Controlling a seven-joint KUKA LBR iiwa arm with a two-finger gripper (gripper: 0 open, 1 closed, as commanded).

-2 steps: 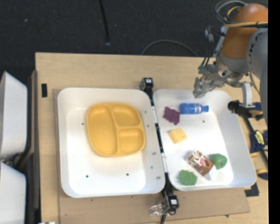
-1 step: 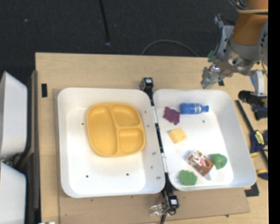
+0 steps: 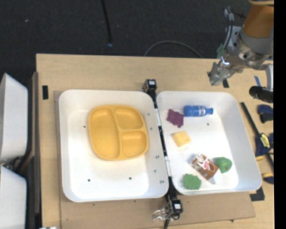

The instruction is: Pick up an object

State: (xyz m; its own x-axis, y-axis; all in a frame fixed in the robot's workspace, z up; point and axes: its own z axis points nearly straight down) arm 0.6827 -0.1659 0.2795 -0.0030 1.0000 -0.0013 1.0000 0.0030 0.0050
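Note:
The right bin (image 3: 229, 128) holds several small objects: a blue bottle (image 3: 197, 111) lying on its side, a purple toy (image 3: 175, 118), a yellow block (image 3: 181, 139), a brown and white packet (image 3: 204, 166), a green round piece (image 3: 223, 164) and a green bumpy piece (image 3: 191, 181). My gripper (image 3: 220, 74) hangs above the bench just behind the right bin's far edge, up and to the right of the blue bottle. Nothing shows between its fingers.
The left bin (image 3: 71, 175) holds a yellow divided plate (image 3: 118, 131). A black clip (image 3: 149, 85) sits where the two bins meet at the back, and another clip (image 3: 172, 207) at the front. Tools lie along the bench's right edge (image 3: 263, 109).

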